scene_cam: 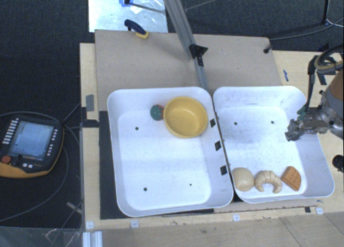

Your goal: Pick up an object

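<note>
Camera view, task progress: nothing looks lifted; every item lies on a bin floor, so by this picture the pick is not yet made and the whole grasp is left to do.
Camera view, gripper: at the right of the frame, over the right bin's right-hand side, near its rim; too small and dark to tell how far its fingers stand apart, and nothing is seen between them.
Left bin: centre-left of the frame; holds a yellow bowl near its upper right corner and a small green ball touching or just beside the bowl's left edge.
Right bin: centre-right; holds three items in a row along its lower edge.
Row, left to right: a pale round bun, a croissant, an orange waffle piece.
Likely pick candidates: the row lies below the gripper in the frame, near but apart from it; which item is meant cannot be told.
Outside the bins: a control pendant at the left edge.
</note>
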Controlling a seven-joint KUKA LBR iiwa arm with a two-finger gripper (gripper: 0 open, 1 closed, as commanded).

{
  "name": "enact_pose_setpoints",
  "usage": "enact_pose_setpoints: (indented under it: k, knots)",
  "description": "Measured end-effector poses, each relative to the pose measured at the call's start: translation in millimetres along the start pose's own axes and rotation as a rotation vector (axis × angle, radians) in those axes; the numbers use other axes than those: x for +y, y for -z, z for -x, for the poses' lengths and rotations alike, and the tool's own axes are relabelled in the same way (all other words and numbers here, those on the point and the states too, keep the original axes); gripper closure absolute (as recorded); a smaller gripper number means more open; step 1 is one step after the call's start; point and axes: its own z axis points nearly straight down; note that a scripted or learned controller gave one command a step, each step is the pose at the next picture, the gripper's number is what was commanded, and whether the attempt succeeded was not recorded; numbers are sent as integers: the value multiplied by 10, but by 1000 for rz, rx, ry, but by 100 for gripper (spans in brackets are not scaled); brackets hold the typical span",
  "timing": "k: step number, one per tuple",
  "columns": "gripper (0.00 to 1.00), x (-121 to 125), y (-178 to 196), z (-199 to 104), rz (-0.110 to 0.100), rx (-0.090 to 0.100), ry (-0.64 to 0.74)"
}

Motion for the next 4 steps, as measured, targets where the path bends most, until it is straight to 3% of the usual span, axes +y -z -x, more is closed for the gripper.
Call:
enact_pose_setpoints:
  k: [4]
  knots:
    - [100,307,33,-1853,1,0,1]
